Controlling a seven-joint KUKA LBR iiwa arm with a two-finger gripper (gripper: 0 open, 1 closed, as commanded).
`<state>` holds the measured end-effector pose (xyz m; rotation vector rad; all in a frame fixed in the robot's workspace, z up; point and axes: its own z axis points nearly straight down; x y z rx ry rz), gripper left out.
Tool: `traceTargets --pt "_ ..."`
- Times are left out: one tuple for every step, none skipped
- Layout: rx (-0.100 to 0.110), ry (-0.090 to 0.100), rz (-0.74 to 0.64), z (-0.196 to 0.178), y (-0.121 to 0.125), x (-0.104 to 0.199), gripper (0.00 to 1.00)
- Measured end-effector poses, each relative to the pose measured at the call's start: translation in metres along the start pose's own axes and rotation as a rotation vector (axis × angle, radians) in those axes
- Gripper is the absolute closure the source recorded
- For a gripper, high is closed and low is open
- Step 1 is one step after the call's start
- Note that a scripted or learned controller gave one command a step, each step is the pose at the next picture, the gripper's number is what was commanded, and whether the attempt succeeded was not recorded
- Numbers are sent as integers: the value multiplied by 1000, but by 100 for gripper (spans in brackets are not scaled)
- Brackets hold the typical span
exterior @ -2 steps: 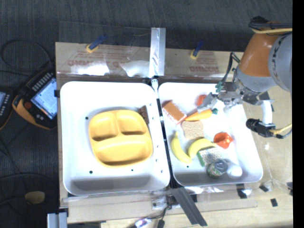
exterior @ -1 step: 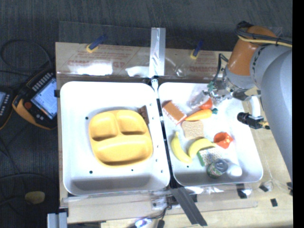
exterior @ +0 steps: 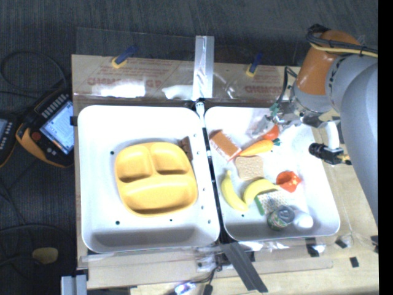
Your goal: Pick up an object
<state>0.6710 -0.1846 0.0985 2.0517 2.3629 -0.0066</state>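
Observation:
My gripper (exterior: 274,119) hangs over the far right part of the right bin (exterior: 325,192), reaching in from the right below the arm's orange band (exterior: 319,66). Just under it lies an orange carrot (exterior: 260,146) with a green tip. Close by are a slice of bread (exterior: 249,165), a brown block (exterior: 223,142), two yellow bananas (exterior: 233,193), a red piece (exterior: 287,178) and a metal can (exterior: 281,217). Nothing can be made out in the gripper.
The left bin (exterior: 98,134) holds a yellow divided tray (exterior: 156,177). A handheld pendant (exterior: 52,131) with cables lies left of the bench. A divider wall (exterior: 209,165) separates the bins. Clips (exterior: 124,56) hold a plastic sheet at the back.

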Motion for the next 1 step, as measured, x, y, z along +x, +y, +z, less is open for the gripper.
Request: traceTargets --pt "4 10 -30 -87 -9 27 100"
